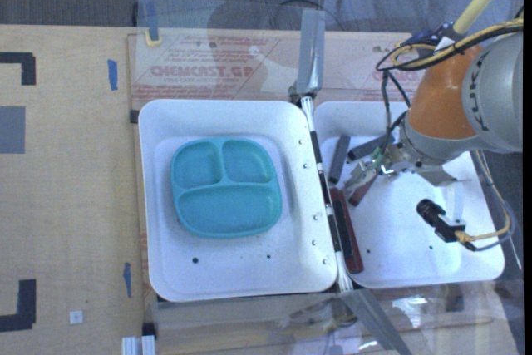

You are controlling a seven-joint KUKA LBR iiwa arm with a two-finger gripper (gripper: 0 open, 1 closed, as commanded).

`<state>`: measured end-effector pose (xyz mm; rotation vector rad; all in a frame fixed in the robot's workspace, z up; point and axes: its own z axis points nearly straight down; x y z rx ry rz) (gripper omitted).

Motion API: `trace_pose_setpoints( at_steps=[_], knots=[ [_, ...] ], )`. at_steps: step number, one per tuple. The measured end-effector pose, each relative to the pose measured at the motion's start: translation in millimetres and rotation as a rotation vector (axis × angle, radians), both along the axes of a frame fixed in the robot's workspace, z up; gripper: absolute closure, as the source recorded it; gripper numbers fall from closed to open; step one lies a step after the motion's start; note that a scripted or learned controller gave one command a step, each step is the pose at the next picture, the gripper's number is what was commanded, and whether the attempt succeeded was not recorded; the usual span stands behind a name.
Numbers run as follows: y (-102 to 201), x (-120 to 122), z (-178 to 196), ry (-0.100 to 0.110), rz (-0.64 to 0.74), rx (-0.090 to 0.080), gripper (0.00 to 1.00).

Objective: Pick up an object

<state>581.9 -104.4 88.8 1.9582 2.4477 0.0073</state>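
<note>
Near in right white bin [416,266]: dark-red stiff, light bar [346,230], graspable mid-length; gripper [363,183] just above, jaws seemingly apart, holding nothing.

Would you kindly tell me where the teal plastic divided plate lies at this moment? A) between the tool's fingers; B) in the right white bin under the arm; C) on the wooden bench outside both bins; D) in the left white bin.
D: the teal plastic divided plate lies flat inside the left white bin, apart from the tool over the right white bin.
</note>
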Motion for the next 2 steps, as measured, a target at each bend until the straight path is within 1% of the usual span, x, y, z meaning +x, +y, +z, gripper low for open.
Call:
trace_pose_setpoints(
  at_steps=[1, 2],
  knots=[
    [-1, 1, 10, -0.003, -0.003, 0.002, 1.0],
    [56, 9, 122, 0.007, 0.11, 0.0, 1.0]
  ],
)
